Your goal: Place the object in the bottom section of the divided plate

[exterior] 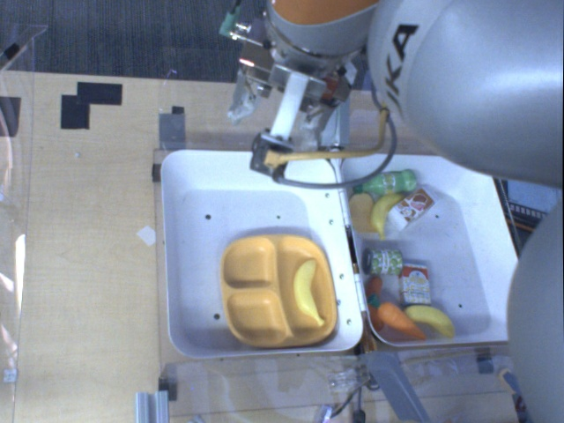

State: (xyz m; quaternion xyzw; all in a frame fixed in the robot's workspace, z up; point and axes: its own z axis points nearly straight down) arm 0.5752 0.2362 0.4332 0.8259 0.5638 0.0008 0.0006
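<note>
In the camera view, the gripper (pixel 245 95) hangs over the bench just beyond the 12 o'clock rim of the left bin (pixel 189 236); we cannot tell whether it is open or closed. The divided plate (pixel 256 320) sits toward 5 o'clock on that bin's floor, close to its 6 o'clock wall and to the 3 o'clock wall beside the right bin (pixel 476 263). Bare white floor (dotted with small dark specks) lies open from 9 to 12 o'clock of the plate. The plate is glossy yellow, a rounded square with three hollows. The banana (pixel 306 291), smooth and curved, lies in the long hollow on the plate's 3 o'clock side.
</note>
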